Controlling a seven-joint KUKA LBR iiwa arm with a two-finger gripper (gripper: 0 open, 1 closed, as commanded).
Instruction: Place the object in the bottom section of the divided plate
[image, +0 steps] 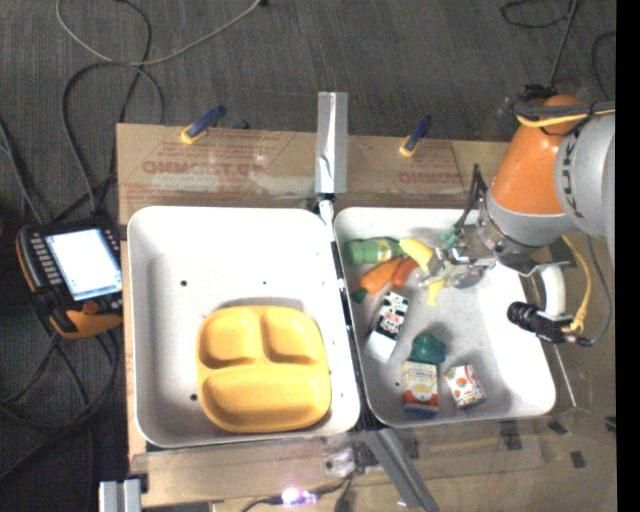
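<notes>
Clamps: blue-and-yellow clamp (203, 124) and second clamp (416, 135) on the cardboard sheet (250, 170).
Handheld: pendant (75, 270), screen lit, left of the bins.
Floor: cables (95, 60) looping on dark carpet.

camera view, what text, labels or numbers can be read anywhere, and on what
"KU": grey arm housing, cut off at the picture's edge.
Red print on the brown cardboard sheet: upside down, too blurred to read.
Lit screen of the orange handheld pendant: too small to read.
Small cartons in the right white bin: labels blurred.
</notes>
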